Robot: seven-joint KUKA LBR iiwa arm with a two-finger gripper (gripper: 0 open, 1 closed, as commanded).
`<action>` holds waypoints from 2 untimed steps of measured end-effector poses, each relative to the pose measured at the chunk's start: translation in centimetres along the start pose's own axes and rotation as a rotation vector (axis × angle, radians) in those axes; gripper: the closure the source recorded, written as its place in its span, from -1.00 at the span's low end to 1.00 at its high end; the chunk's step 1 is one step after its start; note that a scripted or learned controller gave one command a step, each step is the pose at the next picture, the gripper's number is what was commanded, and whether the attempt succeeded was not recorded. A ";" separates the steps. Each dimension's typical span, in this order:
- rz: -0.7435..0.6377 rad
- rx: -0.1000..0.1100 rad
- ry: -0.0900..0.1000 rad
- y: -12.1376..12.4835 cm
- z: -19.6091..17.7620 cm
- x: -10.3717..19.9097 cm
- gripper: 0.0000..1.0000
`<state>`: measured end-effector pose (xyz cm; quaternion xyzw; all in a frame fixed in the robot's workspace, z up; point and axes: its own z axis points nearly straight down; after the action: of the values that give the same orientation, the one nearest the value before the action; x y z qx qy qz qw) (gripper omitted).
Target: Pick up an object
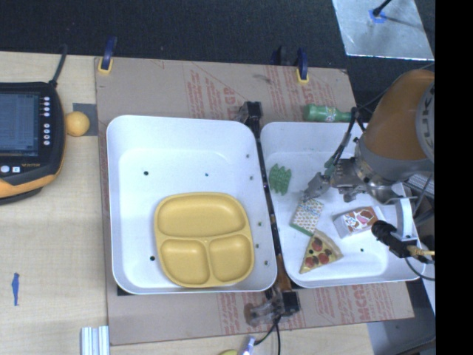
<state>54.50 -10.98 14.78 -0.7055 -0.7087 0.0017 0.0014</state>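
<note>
White plastic forms the two shallow bins; the left bin (pixel 122 198) carries a yellow divided tray (pixel 203 237), and the right bin (pixel 295 143) carries the loose things from which one is to be picked. In the right bin are seen a small green toy (pixel 280 177) near the shared wall, a patterned card (pixel 307 215) towards the middle, a toy pizza slice (pixel 320 253) near the front edge, and a small white packet with a red print (pixel 356 220) further right. The gripper (pixel 319 186) is seen low over the right bin, just above the patterned card and beside the green toy; nothing is seen between the jaws, and whether they are set wide or narrow cannot be told, since the metal parts blur together against the white floor.

The step in hand is judged to be the approach to a grasp; it would be done well if the jaws were centred over one thing alone, most likely the card or the green toy, and lowered straight so that a flat piece is not merely pushed aside; the shared wall should be kept clear.

The arm (pixel 399 124) is cut off at the right of the view; part of the bin floor beneath the wrist is hidden; the print on the packet is too small to be read.
</note>
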 end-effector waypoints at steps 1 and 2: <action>-0.001 0.000 0.000 0.7 5.7 0.3 -1.00; -0.003 0.001 -0.001 0.7 4.6 0.2 1.00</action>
<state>55.19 -10.80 10.15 -0.7045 -0.7097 0.0025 0.0015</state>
